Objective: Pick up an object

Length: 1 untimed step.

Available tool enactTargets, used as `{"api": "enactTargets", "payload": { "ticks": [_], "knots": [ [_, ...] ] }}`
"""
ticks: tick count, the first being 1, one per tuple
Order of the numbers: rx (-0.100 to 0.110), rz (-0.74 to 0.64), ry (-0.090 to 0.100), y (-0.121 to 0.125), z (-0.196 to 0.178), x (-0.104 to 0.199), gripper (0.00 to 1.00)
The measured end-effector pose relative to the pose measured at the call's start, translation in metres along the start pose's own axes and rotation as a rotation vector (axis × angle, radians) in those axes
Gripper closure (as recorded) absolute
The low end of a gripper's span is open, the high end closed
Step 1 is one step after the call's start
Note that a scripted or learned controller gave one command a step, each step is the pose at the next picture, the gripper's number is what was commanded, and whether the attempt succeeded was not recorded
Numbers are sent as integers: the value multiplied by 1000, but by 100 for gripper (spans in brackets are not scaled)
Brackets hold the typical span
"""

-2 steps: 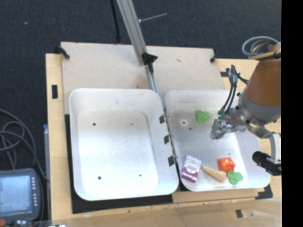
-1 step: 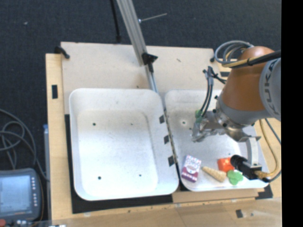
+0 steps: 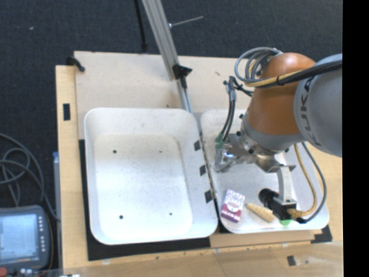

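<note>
- A small box (image 3: 232, 205), white and pink with a purple lower end, lay in the near left corner of the right bin (image 3: 247, 180).
- Its long axis ran roughly up and down the view, leaning slightly, purple end nearest the front rim.
- Just beside it lay a tan, tapered piece (image 3: 260, 212), slanting down to the right.
- The hand (image 3: 222, 157) hung by the bin's left wall, apart from the box; how far open it was, I cannot tell.
</note>
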<state>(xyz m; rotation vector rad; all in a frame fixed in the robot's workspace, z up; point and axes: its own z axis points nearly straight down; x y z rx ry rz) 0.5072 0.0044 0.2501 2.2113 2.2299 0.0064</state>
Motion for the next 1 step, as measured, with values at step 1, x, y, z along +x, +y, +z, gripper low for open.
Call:
{"api": "enactTargets", "payload": {
  "ticks": [1],
  "knots": [
    [4, 2, -1, -4, 14, 48, 100]
  ]
}}
